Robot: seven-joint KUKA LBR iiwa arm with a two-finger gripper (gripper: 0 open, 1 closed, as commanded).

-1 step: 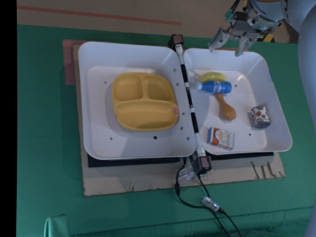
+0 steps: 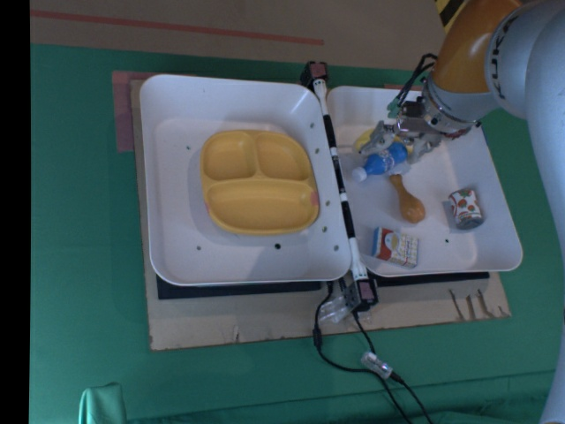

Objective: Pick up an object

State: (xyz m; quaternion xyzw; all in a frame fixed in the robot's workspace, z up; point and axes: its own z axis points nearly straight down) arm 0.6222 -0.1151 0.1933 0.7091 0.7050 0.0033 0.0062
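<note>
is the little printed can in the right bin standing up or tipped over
Tipped over: the can lies on its side on the right bin floor, printed wall facing up.

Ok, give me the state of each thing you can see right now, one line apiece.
End effector: low over the right bin, at the bottle.
Bottle: lying on its side, cap toward the divider.
Drumstick: lying flat, apart from the bottle.
Can: tipped on its side.
Carton: lying flat near the front rim.
Yellow tray: flat in the left bin.
Yellow item: partly hidden by the end effector.
</note>
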